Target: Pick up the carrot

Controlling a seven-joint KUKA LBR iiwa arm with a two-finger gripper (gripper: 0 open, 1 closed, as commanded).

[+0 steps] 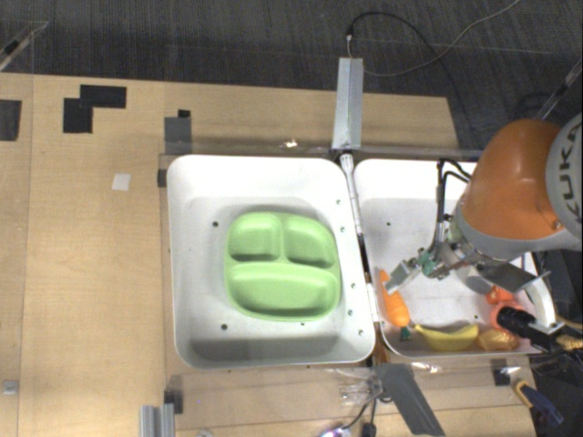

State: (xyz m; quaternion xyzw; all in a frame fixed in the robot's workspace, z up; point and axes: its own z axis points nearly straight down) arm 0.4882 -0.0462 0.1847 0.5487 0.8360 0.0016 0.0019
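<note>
The carrot (395, 308) lies by the bin's front-left corner — not picked up yet — the tool (407, 273) hangs apart above it.

Wood bench (82, 271), dark carpet (228, 25), black cable (428, 48)

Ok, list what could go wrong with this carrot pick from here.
1. The carrot lies against the right bin's left wall, so a finger may strike the wall instead of closing around it.
2. The banana sits right by the carrot's lower end; the gripper could nudge or catch it instead.
3. The gripper hangs above the carrot's upper tip, so a grasp there might slip off.
</note>
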